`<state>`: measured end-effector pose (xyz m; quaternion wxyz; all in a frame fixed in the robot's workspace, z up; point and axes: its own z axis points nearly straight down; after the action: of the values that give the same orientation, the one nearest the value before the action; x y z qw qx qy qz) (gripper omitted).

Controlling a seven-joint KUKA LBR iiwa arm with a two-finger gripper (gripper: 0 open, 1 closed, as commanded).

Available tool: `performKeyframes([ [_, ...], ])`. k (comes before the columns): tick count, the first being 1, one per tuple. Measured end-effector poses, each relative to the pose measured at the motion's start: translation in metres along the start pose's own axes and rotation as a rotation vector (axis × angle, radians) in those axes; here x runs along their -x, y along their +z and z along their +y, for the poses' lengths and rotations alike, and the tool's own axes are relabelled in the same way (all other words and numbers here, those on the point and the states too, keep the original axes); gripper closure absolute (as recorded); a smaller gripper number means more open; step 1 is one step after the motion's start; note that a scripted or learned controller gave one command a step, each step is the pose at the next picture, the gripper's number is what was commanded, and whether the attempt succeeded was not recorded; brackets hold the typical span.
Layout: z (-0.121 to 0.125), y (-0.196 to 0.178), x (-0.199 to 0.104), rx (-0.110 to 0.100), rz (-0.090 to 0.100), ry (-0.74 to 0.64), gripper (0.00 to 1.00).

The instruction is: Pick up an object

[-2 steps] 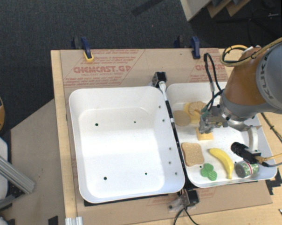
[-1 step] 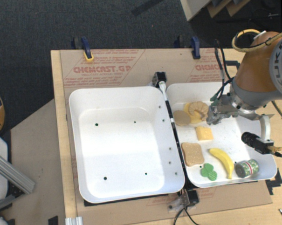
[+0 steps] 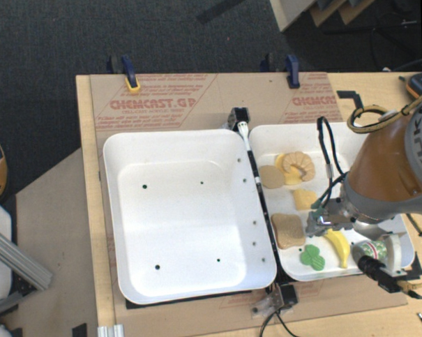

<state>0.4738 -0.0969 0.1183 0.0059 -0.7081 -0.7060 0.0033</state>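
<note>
Reaching in from the right, I hang my gripper [image 3: 319, 222] low over the right bin [image 3: 404, 264], between the slice of bread [image 3: 289, 230] and the banana [image 3: 338, 247]. I cannot tell if it grasps anything, because my own wrist covers it. Near it lie a green toy [image 3: 313, 257], a croissant [image 3: 297, 167], a round beige piece [image 3: 272, 176] and a yellow block [image 3: 304, 198]. The left bin [image 3: 123, 224] stands just beside, touching along the middle.
</note>
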Motion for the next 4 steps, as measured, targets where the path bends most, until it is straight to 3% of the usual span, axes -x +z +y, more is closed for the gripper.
performKeyframes([
  [1, 0.084, 0.033, 0.099, 0.019, -0.011, 0.001, 1.0],
  [2, 0.022, 0.034, 0.056, 0.006, 0.0, -0.003, 1.0],
  [3, 0.024, 0.033, 0.058, 0.012, -0.003, -0.002, 0.0],
  [4, 0.089, 0.031, 0.079, 0.018, -0.007, -0.005, 0.0],
])
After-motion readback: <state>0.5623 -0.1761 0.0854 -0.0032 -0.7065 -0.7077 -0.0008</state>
